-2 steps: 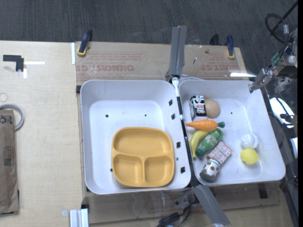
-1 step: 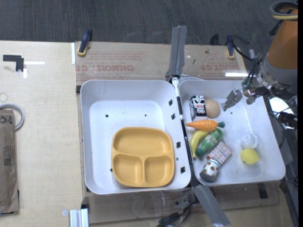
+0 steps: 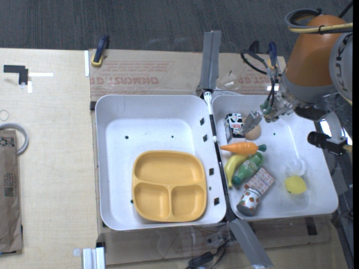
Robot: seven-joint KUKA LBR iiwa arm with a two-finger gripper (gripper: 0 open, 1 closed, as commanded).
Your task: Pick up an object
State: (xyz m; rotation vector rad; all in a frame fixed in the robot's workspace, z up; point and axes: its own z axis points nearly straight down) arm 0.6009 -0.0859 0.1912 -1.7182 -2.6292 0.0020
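Observation:
My gripper [image 3: 253, 120] hangs low over the back of the right bin [image 3: 314, 206], reaching in from the right. Its tip is right above a small tan rounded object [image 3: 254, 132] and beside a black-and-white carton [image 3: 234, 124]; whether it touches either I cannot tell. In front of these lie an orange carrot [image 3: 241, 148], a banana [image 3: 230, 168], a green bottle [image 3: 247, 168], a brown packet [image 3: 259, 180] and a small can [image 3: 249, 201]. A yellow lemon [image 3: 295, 185] and a clear cup [image 3: 295, 167] sit at the bin's right.
The left bin [image 3: 112, 150] holds a yellow divided plate [image 3: 168, 185]. A grey divider bar [image 3: 211, 55] runs between the bins at the back. Cables [image 3: 255, 60] hang behind the right bin. A brown bag [image 3: 8, 184] lies on the bench at far left.

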